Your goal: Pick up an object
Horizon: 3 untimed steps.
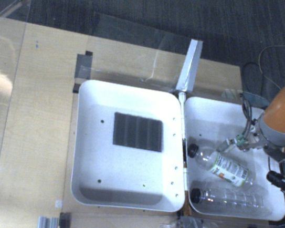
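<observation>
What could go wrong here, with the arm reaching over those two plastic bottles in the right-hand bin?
1. Both bottles lie on their sides, so the labelled bottle might roll away if the hand nudges it.
2. The clear bottle lies close beside it along the right bin's near wall; a try at one could knock the other.
3. The clear bottle is see-through and pale against the white bin, so it may be hard to locate.

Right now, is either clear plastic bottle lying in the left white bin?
No, both clear plastic bottles lie in the right white bin.
</observation>
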Each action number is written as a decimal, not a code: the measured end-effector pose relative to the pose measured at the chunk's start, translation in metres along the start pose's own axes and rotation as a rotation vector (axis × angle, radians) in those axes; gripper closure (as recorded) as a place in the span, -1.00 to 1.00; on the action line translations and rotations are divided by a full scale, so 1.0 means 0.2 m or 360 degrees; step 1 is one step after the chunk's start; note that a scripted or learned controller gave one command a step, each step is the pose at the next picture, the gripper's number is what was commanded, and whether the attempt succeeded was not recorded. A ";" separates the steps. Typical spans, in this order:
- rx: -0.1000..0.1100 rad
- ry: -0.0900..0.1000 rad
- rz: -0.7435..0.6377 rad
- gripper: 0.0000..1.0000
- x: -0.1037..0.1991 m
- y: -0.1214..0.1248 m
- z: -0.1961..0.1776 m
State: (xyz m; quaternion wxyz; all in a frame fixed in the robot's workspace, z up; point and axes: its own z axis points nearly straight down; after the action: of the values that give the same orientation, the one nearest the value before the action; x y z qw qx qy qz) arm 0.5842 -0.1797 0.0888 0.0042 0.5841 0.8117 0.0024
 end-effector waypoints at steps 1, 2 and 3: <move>-0.0009 -0.0004 -0.0319 -1.00 0.30 -0.16 -0.01; -0.0011 -0.0002 -0.0329 -1.00 0.43 0.03 -0.01; -0.0001 -0.0004 0.0145 -1.00 0.04 0.21 0.01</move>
State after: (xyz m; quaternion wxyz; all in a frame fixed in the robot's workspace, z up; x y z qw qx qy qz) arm 0.6212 -0.1586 0.0879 0.0053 0.6204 0.7843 0.0022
